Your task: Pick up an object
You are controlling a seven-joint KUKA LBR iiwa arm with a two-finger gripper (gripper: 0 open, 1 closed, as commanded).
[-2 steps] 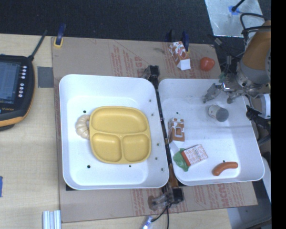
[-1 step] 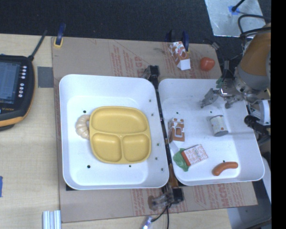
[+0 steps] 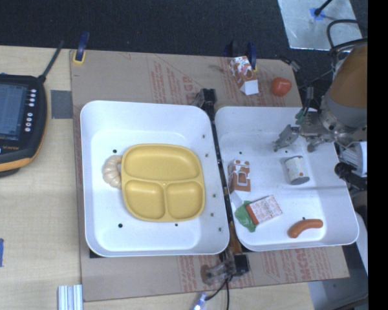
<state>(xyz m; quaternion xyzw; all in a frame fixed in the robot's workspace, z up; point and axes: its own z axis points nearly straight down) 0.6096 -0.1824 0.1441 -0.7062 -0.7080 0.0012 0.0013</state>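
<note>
Grey-white small can, lying tilted in right bin, below tool

Right bin: bare floor is lying open along its upper left, while a small can, a printed packet, a red-and-green packet and a sausage are crowding the middle and lower edge. Left bin: a yellow divided tray is taking up the centre, a pale object touching its left side, leaving open floor around the rim.
</note>
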